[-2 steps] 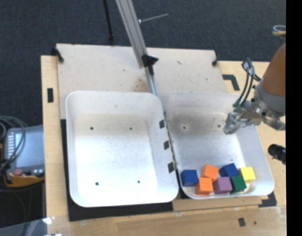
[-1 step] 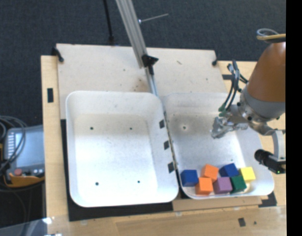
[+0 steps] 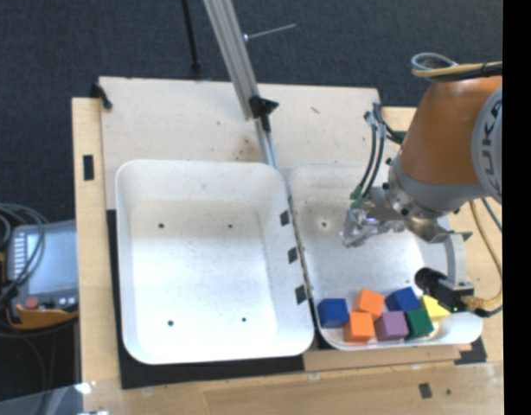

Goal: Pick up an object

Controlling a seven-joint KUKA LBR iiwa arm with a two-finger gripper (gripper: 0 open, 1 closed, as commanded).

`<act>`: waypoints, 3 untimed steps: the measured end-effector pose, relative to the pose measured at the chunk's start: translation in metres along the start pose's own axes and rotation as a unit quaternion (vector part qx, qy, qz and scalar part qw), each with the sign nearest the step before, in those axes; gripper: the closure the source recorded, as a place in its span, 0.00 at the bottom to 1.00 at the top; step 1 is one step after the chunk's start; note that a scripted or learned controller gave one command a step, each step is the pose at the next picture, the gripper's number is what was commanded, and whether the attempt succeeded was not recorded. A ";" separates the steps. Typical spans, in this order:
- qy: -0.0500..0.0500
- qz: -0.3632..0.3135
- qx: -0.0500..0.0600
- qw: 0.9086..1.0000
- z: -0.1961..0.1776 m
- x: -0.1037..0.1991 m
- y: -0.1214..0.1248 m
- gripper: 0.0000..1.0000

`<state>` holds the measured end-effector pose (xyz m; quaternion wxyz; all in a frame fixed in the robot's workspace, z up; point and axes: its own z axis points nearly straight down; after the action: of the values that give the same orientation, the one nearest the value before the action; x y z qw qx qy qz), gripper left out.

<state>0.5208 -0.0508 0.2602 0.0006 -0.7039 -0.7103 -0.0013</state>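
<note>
Arm (image 3: 451,141) reaches in from the right, its orange band over the right bin (image 3: 322,193). Claw (image 3: 362,226) hangs above the bare middle of that bin's floor. Metal parts blur together at the tip; cannot tell whether it is parted or clenched, and nothing can be seen in it.

The blocks are all below the claw, toward the bin's near wall, packed in a tight cluster. Blue cube (image 3: 333,311) is the closest, down and slightly left of the claw. To its right are two orange cubes (image 3: 369,302) (image 3: 360,326), touching. Farther right are a purple cube (image 3: 392,324), a second blue one (image 3: 404,298), a green cube (image 3: 419,322) and a yellow piece (image 3: 435,307), the last probably part-hidden.

Left bin (image 3: 205,258) lies well to the claw's left.
</note>
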 end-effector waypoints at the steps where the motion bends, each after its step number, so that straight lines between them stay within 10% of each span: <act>1: 0.000 0.000 0.001 1.000 -0.001 0.051 -0.002 1.00; 3: -0.001 0.001 0.001 1.000 0.033 0.147 -0.029 1.00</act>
<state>0.4905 0.0963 0.2280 0.0010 -0.7047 -0.7095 0.0004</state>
